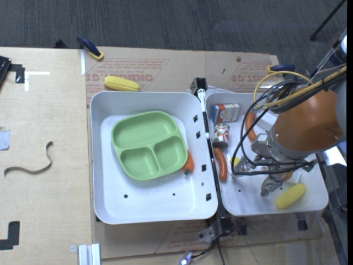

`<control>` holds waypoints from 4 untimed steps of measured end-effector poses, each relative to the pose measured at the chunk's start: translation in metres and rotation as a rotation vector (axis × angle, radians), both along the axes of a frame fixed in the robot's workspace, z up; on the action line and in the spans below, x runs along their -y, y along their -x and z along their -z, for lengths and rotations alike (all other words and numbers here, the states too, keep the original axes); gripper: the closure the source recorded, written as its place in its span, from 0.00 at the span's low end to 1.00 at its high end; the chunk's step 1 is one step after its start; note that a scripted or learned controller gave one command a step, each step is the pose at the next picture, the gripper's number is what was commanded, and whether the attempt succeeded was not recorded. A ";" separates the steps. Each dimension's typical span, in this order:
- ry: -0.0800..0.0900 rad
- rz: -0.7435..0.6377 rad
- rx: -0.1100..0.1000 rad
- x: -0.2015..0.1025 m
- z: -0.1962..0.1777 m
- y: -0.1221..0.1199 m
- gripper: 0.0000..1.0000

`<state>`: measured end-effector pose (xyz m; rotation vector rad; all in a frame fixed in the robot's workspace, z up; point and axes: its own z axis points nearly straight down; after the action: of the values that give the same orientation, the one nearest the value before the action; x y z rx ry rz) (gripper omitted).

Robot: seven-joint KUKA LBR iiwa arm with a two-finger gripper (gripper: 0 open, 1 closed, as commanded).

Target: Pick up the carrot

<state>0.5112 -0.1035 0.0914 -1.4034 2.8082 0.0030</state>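
Your gripper point(274, 185) hangs in the right bin point(251, 206); its finger state cannot be told. Beside it lies a corn cob point(290, 195). Far to its left, the left bin point(149, 211) holds a green plate point(149, 144) with the carrot point(189, 163) against its rim.

1. I work in what looks like a robotics lab, not a kitchen: my bench point(38, 120) is bare wood with cardboard sheets taped beneath two white bins point(149, 214).
2. Loose yellow and black cables point(276, 90) loop just above my jaws.
3. The food to my left is probably plastic: a toy corn cob point(122, 83), a green divided plate point(149, 144).
4. Dark office carpet point(165, 15) lies beyond.
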 end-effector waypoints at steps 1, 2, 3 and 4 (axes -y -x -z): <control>0.001 -0.172 -0.001 -0.002 0.000 0.033 0.00; 0.000 -0.175 0.002 -0.004 -0.009 0.031 1.00; 0.000 -0.175 0.002 -0.004 -0.009 0.031 0.00; 0.000 -0.175 0.002 -0.004 -0.009 0.031 0.00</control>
<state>0.4800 -0.0998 0.1004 -1.6423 2.6735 0.0023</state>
